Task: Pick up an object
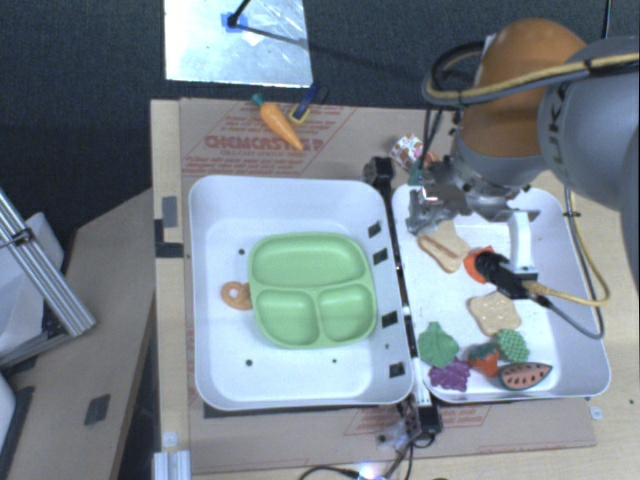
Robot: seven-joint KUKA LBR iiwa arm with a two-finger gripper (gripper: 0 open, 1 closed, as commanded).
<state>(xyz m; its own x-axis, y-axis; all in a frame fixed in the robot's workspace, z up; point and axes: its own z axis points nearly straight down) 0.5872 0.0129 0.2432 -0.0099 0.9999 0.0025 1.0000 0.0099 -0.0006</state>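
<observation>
Camera view puts my gripper (432,206) at upper centre-right of the frame, just above the bread slice (444,245) (long axis slanting down-right) in the right bin (580,268); its grip state I cannot tell

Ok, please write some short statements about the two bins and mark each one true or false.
1. The green tray lies in the left bin. True.
2. A pretzel lies beside the tray, on its left. True.
3. The carrot lies in the right bin. False: it lies on the cardboard behind the left bin.
4. The watermelon slice is at the far end of the right bin. False: it is at the near end.
5. The gripper is over the right bin. True.
</observation>
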